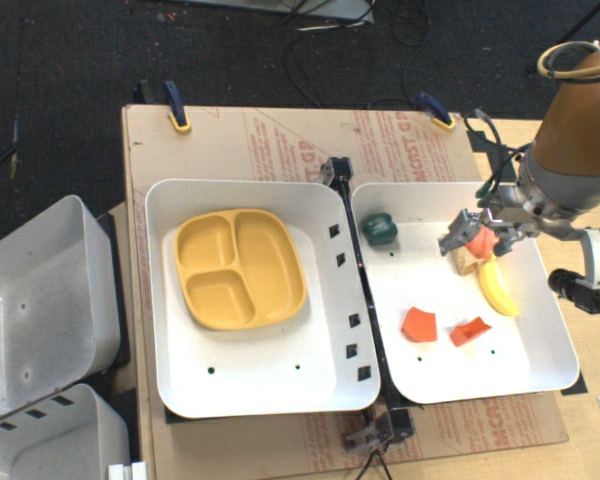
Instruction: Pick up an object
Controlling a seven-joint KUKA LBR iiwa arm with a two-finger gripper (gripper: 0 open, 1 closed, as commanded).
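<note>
Since jaw state on the gripper (472, 236) is unreadable, I'd pinch the light, rigid-looking banana (498, 289) just below it mid-body.

1. A brown bench (240, 133) with red print carries two white bins.
2. The left bin (170, 298) and right bin (540, 368) sit side by side, touching.
3. Blue clamps (176, 105) grip its far edge.

The arm (570, 138) is grey with an orange band, black cables, and a grey metal hand (470, 233).
</note>
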